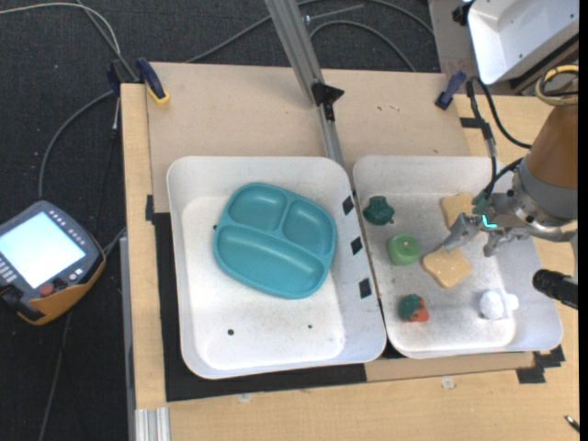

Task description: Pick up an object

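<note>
My gripper hangs over the right bin, in its right half. Its fingers are spread open and nothing sits between them. One finger points left and down toward a tan block lying just below it. A second tan piece lies right above the gripper, against the wrist. To the left are a light green cylinder and a dark green toy. A red and green strawberry-like toy and a small white object lie near the bin's front.
The left bin holds a teal divided plate. A metal pole slants across the back down to the gap between the bins. A handheld pendant and cables lie on the floor at left.
</note>
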Available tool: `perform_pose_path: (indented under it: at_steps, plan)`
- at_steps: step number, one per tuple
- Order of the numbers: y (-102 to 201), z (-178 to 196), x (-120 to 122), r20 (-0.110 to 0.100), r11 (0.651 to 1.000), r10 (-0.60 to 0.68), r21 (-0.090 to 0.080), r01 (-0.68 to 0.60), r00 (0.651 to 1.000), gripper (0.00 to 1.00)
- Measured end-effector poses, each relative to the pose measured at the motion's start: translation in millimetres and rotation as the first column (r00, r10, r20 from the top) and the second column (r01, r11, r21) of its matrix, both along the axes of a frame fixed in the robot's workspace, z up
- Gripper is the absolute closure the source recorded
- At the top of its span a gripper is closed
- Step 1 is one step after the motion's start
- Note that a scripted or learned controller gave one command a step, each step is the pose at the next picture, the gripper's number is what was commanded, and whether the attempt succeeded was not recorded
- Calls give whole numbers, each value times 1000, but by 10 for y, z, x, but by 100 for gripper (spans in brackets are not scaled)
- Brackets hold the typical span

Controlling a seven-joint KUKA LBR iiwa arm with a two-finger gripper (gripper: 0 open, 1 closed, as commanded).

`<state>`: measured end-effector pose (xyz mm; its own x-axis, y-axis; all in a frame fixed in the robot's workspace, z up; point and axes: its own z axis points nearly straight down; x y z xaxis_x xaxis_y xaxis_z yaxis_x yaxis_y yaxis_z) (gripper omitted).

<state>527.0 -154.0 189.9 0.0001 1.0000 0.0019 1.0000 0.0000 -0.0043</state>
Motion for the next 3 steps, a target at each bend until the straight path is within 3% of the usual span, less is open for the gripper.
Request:
perform_pose_path:
  at_steps: [1,2,3]
  plan:
    - [0,10,7,2,1000,0,0,0,1000,0]
    - [36,-584,69,-1,1000,0,1,0,1000,0]
    - [33,-1026,100,11,1000,0,-3,0,1000,0]
